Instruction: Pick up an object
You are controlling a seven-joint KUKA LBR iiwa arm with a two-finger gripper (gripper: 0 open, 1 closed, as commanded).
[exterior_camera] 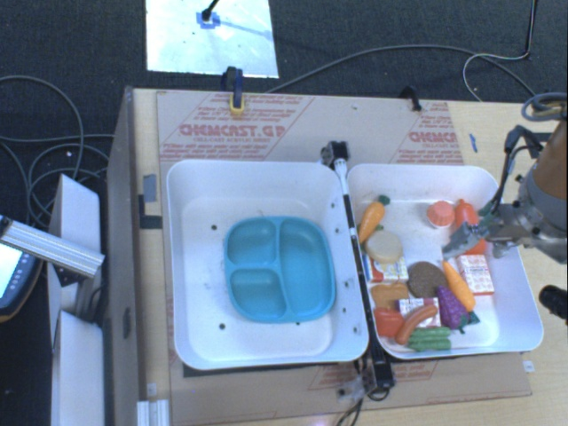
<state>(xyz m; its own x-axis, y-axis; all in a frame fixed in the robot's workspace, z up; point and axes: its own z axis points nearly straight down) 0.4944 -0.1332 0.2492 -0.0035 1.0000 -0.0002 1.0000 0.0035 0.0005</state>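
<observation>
Two white bins sat side by side on the bench. Toy food filled the right bin [510, 322], and the gripper [463, 240] hung over its right part, beside an orange carrot [458, 284]. Its fingers stood a little apart and held nothing, so picking was, I judge, not yet done.

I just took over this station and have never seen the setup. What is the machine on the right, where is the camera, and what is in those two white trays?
One fixed camera looks down at a slant on the bench. The grey arm comes in from the right; its gripper hangs over the right bin, above a jumble of toy food, including a carrot and purple grapes. The left bin holds a blue divided plate. I see nothing between its fingers.
</observation>
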